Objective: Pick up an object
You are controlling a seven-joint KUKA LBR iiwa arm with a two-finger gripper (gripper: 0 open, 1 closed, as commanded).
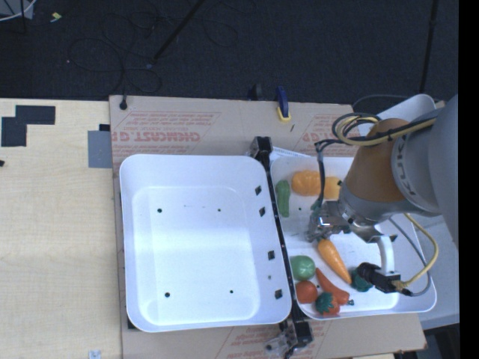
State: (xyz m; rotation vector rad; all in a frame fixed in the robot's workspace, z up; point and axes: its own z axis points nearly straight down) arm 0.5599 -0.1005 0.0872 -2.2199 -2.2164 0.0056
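- Carrot (333, 259), orange and tapered, lies in the right bin (419, 299) at the lower right of the frame, slanting down to the right; I take it as the likeliest target, since the gripper (323, 226) sits just above its thick end.
- I cannot tell whether the fingers are spread or clenched: the wrist and its metal parts blur together, and nothing shows clearly between them. I would not call anything held.
- Close neighbours crowd that bin: a green round piece (303, 267) just left of the carrot, a red piece (307, 291) below that, a long red pepper (333, 290) running beside the carrot's tip, and a small dark green piece (325, 303) at the bottom.
- Higher up I see an orange fruit (305, 182) and a green pod (283, 198) near the divider.
- My worry: coming down on the carrot's thick end may make it pivot or roll out, because it is tapered and smooth.
- A descent slightly off to the left could catch the green round piece and nudge the pile.
- Yellow cable (352, 126) loops and a black fitting (372, 277) hang near the carrot's tip; they could snag or sweep toys aside during a lift.
- The left bin (194, 238) and the cardboard-covered surface (187, 129) pose no hazard from here.
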